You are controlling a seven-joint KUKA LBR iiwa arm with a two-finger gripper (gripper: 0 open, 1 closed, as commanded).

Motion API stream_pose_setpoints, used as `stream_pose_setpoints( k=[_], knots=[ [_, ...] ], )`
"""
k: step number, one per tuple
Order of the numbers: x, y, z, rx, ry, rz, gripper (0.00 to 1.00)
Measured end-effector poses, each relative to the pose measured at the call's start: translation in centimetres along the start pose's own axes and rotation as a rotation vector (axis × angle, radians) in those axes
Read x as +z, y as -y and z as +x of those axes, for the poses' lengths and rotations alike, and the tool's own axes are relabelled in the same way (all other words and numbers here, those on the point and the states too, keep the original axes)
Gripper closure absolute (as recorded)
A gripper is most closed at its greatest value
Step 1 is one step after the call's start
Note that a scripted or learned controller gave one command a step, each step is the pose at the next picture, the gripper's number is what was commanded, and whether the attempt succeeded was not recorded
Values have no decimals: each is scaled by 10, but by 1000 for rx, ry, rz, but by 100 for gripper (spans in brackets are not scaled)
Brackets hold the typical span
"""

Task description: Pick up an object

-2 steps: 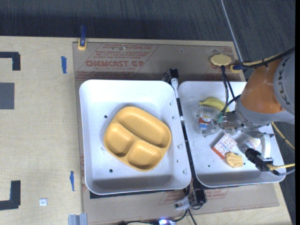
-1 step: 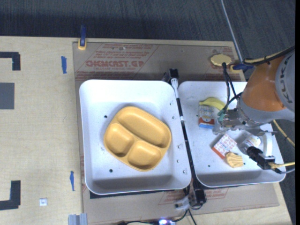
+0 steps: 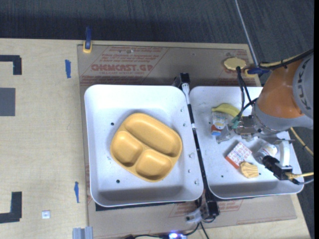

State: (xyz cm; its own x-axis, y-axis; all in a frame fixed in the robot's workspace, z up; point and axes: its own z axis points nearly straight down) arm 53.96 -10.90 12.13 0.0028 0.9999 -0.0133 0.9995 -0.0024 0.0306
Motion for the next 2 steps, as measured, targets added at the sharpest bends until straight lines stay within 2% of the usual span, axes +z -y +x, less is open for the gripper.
stream_pose_setpoints(
  k=[1,2],
  knots=[
    [31,57,0,-2,-6,13,0],
    [19,54,1,-3,-9,7,100]
  ],
)
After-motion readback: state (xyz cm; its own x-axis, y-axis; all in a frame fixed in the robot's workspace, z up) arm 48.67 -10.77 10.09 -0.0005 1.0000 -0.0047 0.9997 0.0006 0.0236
